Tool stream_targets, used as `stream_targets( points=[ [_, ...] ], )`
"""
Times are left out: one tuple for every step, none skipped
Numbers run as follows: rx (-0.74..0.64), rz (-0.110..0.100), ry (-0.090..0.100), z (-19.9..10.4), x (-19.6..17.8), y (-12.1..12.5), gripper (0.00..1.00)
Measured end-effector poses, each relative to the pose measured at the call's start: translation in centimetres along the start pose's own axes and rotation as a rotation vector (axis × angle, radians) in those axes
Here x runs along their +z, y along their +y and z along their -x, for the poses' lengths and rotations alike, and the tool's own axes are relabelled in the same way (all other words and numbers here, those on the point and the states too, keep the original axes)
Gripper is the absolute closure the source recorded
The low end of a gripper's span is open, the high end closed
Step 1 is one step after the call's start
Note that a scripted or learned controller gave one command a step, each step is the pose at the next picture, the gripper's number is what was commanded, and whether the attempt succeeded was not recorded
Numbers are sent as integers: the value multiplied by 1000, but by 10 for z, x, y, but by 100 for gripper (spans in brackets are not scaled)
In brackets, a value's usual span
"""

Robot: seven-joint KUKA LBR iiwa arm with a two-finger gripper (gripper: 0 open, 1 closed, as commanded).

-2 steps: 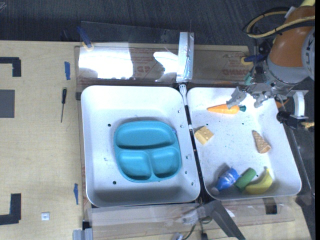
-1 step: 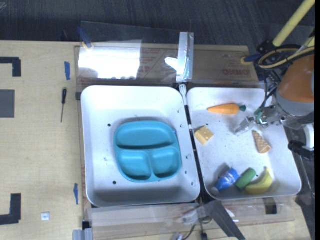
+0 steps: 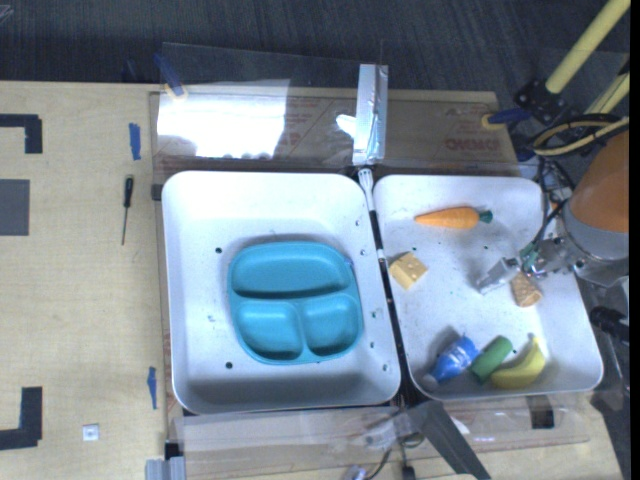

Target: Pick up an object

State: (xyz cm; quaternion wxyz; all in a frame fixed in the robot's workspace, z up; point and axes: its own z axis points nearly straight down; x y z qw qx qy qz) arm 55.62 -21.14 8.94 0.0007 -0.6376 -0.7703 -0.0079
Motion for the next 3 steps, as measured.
stream_targets(
  points=[
    [3, 3, -11, 4, -10, 0, 100],
    [245, -7, -13, -33, -81, 6, 100],
    [306, -9, -11, -98, -118, -3, 100]
  ],
)
